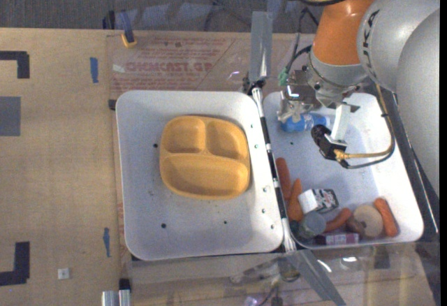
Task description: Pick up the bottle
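You are seeing the gripper (302, 113) hanging low over the right bin (408, 189), so it sits right at a blue bottle (309, 121) by the bin's far-left corner. Whether it is gripping, I cannot tell.

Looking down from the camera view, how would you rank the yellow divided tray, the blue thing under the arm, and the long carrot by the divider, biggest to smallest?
1. Yellow divided tray, clearly largest.
2 and 3. Long carrot and blue thing look similar; the arm hides part of the blue one, so I won't rank them.
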Available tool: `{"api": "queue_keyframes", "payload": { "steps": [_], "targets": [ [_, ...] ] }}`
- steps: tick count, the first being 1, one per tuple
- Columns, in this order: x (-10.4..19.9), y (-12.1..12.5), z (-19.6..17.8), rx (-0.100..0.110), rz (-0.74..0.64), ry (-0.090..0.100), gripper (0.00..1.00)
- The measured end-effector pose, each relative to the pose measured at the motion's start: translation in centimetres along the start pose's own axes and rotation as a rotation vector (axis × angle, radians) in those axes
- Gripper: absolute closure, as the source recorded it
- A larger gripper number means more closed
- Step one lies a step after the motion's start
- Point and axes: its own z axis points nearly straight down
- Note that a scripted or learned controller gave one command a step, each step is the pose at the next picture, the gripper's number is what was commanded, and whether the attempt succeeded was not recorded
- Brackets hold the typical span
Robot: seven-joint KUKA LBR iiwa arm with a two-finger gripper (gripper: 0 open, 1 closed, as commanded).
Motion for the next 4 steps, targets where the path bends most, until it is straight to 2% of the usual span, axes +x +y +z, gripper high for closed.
{"api": "queue_keyframes", "payload": {
  "steps": [1,2,3,4],
  "targets": [
    [-6.9,-2.1,-1.5,0.002,0.421,-0.001,1.0],
    [-11.0,-11.3,-2.7,0.007,0.752,0.0,1.0],
    [-14.6,-12.7,-4.9,0.003,1.205,-0.002,1.0],
    [-17.4,-15.4,-0.5,0.008,1.344,-0.002,1.0]
  ]
}}
